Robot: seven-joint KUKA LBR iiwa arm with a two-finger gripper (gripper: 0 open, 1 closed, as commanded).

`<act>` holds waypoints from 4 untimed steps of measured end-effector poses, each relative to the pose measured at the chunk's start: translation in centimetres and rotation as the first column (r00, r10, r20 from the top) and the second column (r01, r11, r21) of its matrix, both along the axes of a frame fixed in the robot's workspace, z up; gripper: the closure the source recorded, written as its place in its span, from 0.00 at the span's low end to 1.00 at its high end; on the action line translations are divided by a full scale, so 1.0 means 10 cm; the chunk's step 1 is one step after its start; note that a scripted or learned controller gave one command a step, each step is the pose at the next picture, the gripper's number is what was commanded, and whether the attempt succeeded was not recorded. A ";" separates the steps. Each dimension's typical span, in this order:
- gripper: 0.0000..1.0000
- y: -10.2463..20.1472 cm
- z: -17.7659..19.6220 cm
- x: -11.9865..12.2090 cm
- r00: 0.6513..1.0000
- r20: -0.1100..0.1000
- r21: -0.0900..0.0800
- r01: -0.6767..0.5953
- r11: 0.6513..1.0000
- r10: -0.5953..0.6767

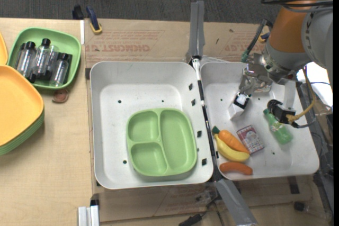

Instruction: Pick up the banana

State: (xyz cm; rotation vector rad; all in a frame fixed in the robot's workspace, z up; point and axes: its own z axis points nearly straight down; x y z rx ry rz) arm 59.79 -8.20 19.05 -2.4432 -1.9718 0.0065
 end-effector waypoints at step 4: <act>1.00 -1.41 0.27 0.61 0.847 0.005 -0.002 -0.531 0.847 0.531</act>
